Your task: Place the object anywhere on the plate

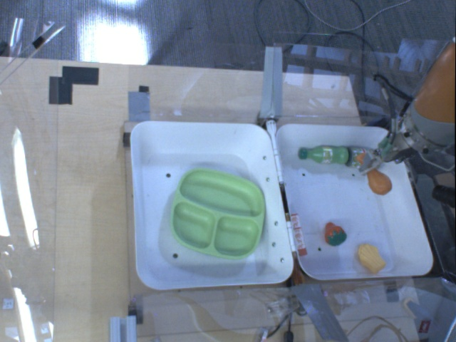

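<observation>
You have two white bins side by side on the bench [78, 191]. The left bin [153, 191] carries the plate [217, 212], a green one with three compartments, lying flat near the bin's middle with nothing on it. The right bin [406, 226] holds all four loose things.

The arm [434, 98] comes in at your upper right, its orange band visible above the grey wrist. The gripper [376, 158] sits low over the far right corner of the right bin, right at the bottle's base end; how its fingers stand cannot be told from this angle, and nothing is visibly held between them.

The bottle [329, 154] lies on its side along the far wall, green cap pointing left toward the divider. Just beside the gripper, nearer you, is an orange, egg-shaped piece [380, 182]. Well apart from those, toward the near edge, sits a yellow corn-like piece [370, 258], and left of it a small red and green piece [335, 234].
</observation>
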Available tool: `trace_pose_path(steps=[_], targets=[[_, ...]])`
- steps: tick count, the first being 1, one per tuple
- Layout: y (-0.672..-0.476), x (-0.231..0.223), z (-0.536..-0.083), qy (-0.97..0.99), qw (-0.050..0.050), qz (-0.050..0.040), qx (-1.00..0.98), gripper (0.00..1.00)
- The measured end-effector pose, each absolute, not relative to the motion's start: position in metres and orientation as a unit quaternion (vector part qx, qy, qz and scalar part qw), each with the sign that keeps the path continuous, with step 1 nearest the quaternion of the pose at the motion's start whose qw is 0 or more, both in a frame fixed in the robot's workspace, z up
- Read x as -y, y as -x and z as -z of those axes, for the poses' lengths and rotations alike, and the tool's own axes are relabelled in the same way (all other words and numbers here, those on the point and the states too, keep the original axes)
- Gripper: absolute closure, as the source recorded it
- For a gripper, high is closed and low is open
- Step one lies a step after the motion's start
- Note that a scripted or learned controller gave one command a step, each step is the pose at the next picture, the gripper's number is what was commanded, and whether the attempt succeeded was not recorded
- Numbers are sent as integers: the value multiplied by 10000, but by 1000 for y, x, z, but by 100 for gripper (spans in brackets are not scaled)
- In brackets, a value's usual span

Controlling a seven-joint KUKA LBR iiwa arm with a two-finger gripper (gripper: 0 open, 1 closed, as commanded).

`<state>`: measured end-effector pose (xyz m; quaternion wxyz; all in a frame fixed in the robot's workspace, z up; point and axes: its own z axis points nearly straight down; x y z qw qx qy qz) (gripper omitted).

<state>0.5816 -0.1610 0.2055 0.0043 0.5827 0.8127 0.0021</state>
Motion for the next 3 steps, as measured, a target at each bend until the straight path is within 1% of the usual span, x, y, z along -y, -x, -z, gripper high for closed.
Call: trace_pose_path(steps=[1,2,3], targets=[[-583,89,-216,-4900,31,-16,-8717,100],[-583,17,-193,-3664,33,-18,-9304,100],[-562,-54,-185,-3952,18,-16,-9186,100]])
